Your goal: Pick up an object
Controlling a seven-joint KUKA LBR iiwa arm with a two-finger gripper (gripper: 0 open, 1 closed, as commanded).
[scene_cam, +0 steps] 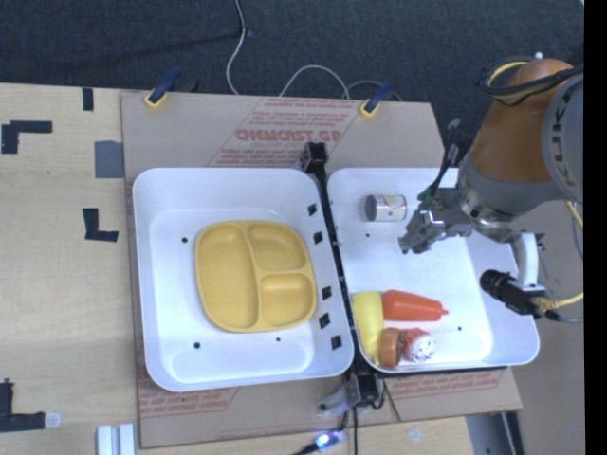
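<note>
A: So, where is the gripper [418,238] right now?

B: Over the right bin [474,349], just right of the small can [386,207] and a little nearer the camera. Whether it is spread or pressed together, I cannot tell; it is dark and small against the white floor. Nothing shows between its tips.

A: And the can is the thing to go for?

B: Likely, being nearest. It lies on its side near the far wall, just right of the divider [325,245] between the bins. I'd judge it light and stiff, but round and smooth, so it may roll or slip. Taking it across the body, not the ends, looks safest.

A: Anything crowding it?

B: Not much. The carrot [413,305], the banana [368,316] and a small round toy [419,347] sit bunched at the near side, well apart from the can. The divider stands close on the can's left, which could hinder a finger there. The yellow plate [254,275] lies in the left bin [161,207], beyond the divider.
</note>
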